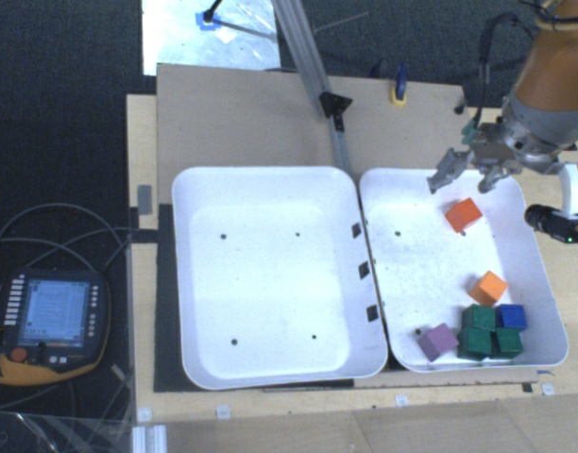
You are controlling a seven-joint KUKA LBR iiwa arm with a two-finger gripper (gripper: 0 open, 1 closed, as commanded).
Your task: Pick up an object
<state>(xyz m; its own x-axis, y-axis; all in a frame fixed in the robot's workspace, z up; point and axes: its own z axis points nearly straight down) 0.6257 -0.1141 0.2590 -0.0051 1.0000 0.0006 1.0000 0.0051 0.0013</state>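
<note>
While its wrist is cut off, the end effector (468,176) seemingly hangs spread, gripping nothing.

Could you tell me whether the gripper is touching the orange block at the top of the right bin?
Apart. The camera view shows white bin floor between the gripper and the orange block.

We see a tan surface (251,111) standing on dark carpeted floor (53,83), with a grey metal pole (303,41) slanting across its far edge. On the floor to the left lies an orange-trimmed handheld control pendant (48,324) ringed by loose cables (43,225), and beyond the surface a bright reflective sheet (209,22) catches the light.
</note>
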